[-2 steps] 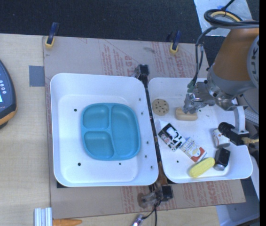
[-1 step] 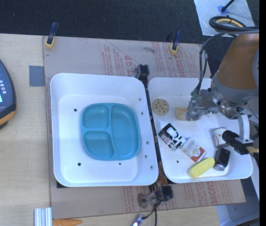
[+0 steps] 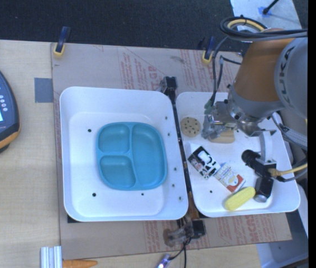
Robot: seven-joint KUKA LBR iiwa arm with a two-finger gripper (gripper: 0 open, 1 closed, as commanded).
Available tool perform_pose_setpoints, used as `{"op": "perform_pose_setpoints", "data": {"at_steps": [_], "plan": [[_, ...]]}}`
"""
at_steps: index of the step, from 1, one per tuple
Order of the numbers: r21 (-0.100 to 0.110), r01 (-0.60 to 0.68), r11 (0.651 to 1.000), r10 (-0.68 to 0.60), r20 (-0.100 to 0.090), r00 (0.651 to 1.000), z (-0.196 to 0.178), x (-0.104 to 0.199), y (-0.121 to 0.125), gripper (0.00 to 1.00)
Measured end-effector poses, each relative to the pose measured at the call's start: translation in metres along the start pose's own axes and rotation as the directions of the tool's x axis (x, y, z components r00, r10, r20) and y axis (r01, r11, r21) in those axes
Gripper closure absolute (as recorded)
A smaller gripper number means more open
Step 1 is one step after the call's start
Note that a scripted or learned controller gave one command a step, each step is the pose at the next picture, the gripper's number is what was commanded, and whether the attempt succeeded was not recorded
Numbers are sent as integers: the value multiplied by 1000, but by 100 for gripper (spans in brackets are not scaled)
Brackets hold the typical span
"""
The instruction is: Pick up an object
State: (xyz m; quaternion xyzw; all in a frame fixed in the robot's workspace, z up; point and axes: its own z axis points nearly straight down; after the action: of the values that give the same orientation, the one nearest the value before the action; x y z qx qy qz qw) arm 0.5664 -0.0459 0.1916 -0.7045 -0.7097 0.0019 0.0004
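White bins side by side on the surface [image 3: 119, 66]. In the left bin [image 3: 74, 149], a blue divided plate [image 3: 131, 155], flat at the middle. In the right bin [image 3: 202, 202]: a tan perforated disc [image 3: 189, 125] by the left wall, a black-and-white packet [image 3: 202, 162] near the middle, a white-and-red packet [image 3: 229, 177] just beside it, a yellow piece [image 3: 239, 199] near the front wall. Over that bin's far part, the tool [image 3: 214, 126], just right of the disc, with a pale tan block [image 3: 224, 137] close under it. Cannot tell how far open, nor whether anything held.
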Motion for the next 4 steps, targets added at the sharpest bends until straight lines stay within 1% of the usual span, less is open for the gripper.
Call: {"op": "perform_pose_setpoints", "data": {"at_steps": [1, 2, 3, 4], "plan": [[-2, -5, 1000, 5, 0, 1000, 0, -43, -3, 100], [2, 0, 1000, 0, -1, 1000, 0, 7, -20, 100], [2, -1, 1000, 1, -1, 1000, 0, 7, -20, 0], [3, -1, 1000, 1, -1, 1000, 0, 16, -33, 0]]}}
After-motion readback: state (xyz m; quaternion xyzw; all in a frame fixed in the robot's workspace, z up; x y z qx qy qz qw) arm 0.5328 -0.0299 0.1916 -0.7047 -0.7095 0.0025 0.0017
